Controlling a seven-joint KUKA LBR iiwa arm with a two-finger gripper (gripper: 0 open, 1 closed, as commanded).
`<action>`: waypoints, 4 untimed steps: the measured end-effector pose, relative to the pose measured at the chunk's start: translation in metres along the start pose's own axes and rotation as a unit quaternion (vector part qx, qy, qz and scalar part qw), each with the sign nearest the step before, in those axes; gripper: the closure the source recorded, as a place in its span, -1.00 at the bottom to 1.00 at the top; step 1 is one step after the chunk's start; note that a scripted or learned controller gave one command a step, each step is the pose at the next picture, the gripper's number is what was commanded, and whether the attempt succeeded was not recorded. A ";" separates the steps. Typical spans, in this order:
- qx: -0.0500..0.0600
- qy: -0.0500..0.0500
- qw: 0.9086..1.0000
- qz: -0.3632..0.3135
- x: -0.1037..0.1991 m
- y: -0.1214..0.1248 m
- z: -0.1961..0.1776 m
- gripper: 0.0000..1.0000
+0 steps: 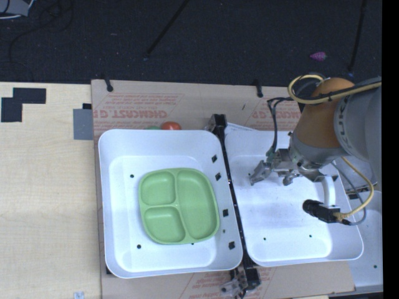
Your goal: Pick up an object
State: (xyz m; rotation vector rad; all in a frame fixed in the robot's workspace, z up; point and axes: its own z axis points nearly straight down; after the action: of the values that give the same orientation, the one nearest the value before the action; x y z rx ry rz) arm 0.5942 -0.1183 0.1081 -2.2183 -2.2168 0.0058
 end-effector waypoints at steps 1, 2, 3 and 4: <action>-0.001 0.000 1.000 0.002 -0.001 0.000 -0.012 1.00; -0.004 -0.001 1.000 -0.001 0.001 -0.002 -0.075 1.00; -0.004 -0.001 1.000 0.000 -0.002 -0.003 -0.118 1.00; -0.005 -0.001 1.000 -0.001 -0.003 -0.003 -0.171 1.00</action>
State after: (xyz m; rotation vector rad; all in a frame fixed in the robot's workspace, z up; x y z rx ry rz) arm 0.5926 -0.1214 0.2789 -2.2230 -2.2242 -0.0032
